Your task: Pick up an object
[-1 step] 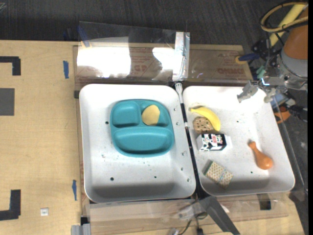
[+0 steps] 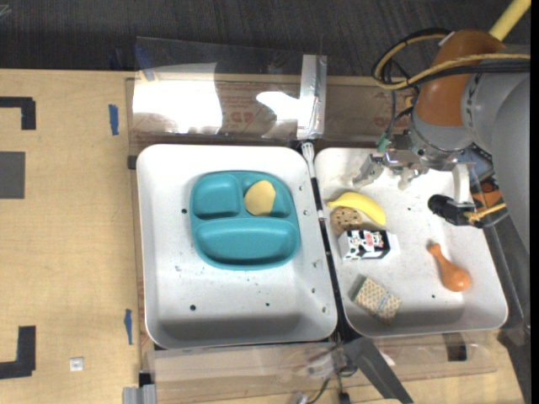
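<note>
A robotics lab: a wooden desk (image 2: 67, 225) with black tape markers (image 2: 21, 112) and blue tape bits (image 2: 113, 118), two white bins (image 2: 168, 310), looped cables (image 2: 404, 53) at far right, dark carpet (image 2: 210, 7) beyond.

White bins: two, a left bin (image 2: 160, 251) and a right bin (image 2: 413, 225).
Teal divided trays: one (image 2: 240, 241), in the left bin.
Yellow rounded pieces: one (image 2: 259, 198), in the tray's far right compartment.
Bananas: one (image 2: 358, 205).
Cookies: one (image 2: 344, 219).
Black-and-white patterned cartons: one (image 2: 366, 243).
Orange drumstick-shaped toys: one (image 2: 449, 269).
Tan patterned blocks: one (image 2: 376, 298), nearest in the right bin.
</note>
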{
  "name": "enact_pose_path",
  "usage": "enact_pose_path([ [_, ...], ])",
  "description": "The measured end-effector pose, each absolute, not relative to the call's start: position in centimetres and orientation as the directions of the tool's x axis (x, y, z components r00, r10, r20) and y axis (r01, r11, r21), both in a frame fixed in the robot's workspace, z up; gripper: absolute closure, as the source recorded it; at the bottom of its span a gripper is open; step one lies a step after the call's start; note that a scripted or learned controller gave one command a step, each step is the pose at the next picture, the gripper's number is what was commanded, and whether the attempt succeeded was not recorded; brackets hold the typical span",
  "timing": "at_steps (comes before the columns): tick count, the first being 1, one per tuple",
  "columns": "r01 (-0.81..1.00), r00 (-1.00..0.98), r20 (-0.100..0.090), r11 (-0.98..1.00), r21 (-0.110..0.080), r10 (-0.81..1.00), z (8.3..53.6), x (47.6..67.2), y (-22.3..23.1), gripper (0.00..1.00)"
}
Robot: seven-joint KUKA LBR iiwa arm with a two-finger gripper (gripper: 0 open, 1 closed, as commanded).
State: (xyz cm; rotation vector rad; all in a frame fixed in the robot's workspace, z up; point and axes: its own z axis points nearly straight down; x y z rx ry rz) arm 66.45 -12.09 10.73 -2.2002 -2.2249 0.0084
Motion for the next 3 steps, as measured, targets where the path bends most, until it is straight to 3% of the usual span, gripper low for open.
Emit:
enact_pose_path([
  [1,0.996,0.089,0.001,-0.089,0.011,0.996,20.5,67.0,-8.2,0.0],
  [2,0.973,0.229,0.001,-0.229,0.006,0.973,8.9,64.9,-10.6,0.0],
  [3,0.999,-0.053,0.0,0.053,0.003,0.999,8.7,60.8,-10.8,0.0],
])
